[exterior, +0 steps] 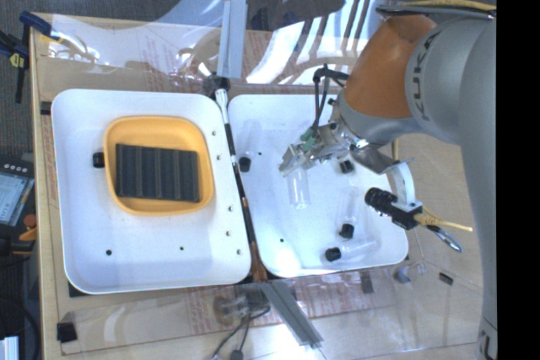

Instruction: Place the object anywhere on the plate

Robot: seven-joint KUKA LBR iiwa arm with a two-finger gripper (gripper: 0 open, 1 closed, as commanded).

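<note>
Grey arm (447, 80) nearest the lens, entering from the right edge of the camera view, large upper link crossing above the far right corner of the right bin (270, 122). Orange band (380, 76) just above the wrist, facing left and slightly downward. Wrist bent down and to the left, ending in the gripper (305, 154), poised over the middle of the right bin, tip directed toward the bin's left half. Gripper opening: cannot be told from this view; nothing seen held. Thin black cable looped from the wrist up toward the orange band. Black cylindrical fitting (384, 205) on a white bracket, projecting below the wrist at the right bin's right wall. Clear vial (299, 191) lying on the bin floor just below the gripper, apart from it. Two small black-capped pieces (346, 229) (333, 253) nearer the bin's front right corner. Small black piece (243, 163) beside the bin's left wall. Left bin (84, 249) touching the right bin along the shared edge. Yellow plate (156, 131) seated in the upper middle of the left bin. Dark ribbed object (160, 170) lying flat on the plate, inside its rim, well apart from the gripper. Small black item (99, 159) just outside the plate's left rim.
</note>
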